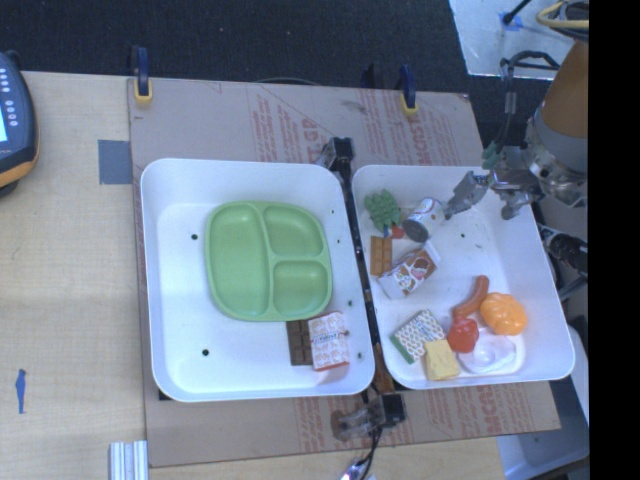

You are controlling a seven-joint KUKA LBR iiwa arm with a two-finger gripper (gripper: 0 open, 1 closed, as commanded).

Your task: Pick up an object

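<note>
My gripper [490,198] hangs over the far right part of the right bin [545,268], its two grey fingers spread apart and open with nothing between them. To its left lie a green broccoli [382,208] and a small grey and red piece [418,223]. Below those are a brown cracker [380,255] and a white and red packet [410,273]. Toward the near right corner sit a sausage [470,296], an orange pepper [502,313], a red fruit [462,336], a yellow cheese block [440,360], a green checked packet [417,333] and a white egg [490,356].
The left bin [165,268] holds a green divided plate [268,260], with a small pink and white carton [328,341] and a brown chocolate bar [298,343] at its near edge. A yellow pendant [12,108] lies at the far left of the bench.
</note>
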